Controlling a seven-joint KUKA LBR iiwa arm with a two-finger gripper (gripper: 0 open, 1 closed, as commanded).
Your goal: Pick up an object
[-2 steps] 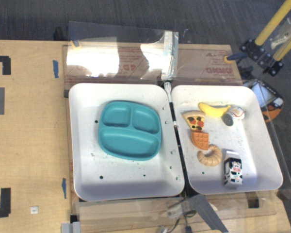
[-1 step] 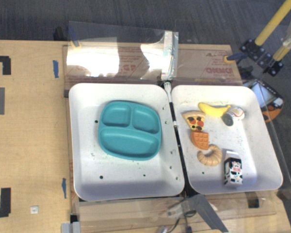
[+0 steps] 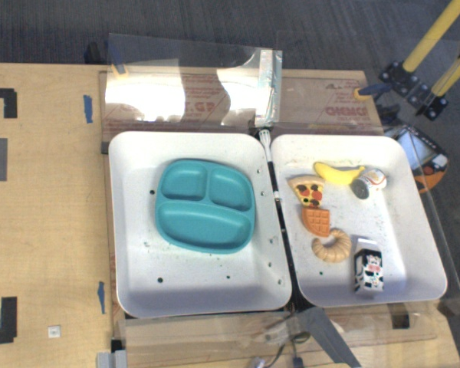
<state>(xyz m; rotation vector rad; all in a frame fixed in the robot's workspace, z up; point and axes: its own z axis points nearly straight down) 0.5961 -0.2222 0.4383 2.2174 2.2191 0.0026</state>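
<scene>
step: target pick | yellow plastic toy banana (image 3: 338, 172) at 12 o'clock of right white bin (image 3: 425, 228), best approached top-down across its narrow width | fingers state: cannot be told

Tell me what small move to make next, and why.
Probably bring the arm in over the right bin and line up above the milk carton. All the loose items lie in that bin, and the carton sits near its front right corner, a little apart from the croissant, so it looks the easiest to approach. The left bin holds a teal tray.
</scene>
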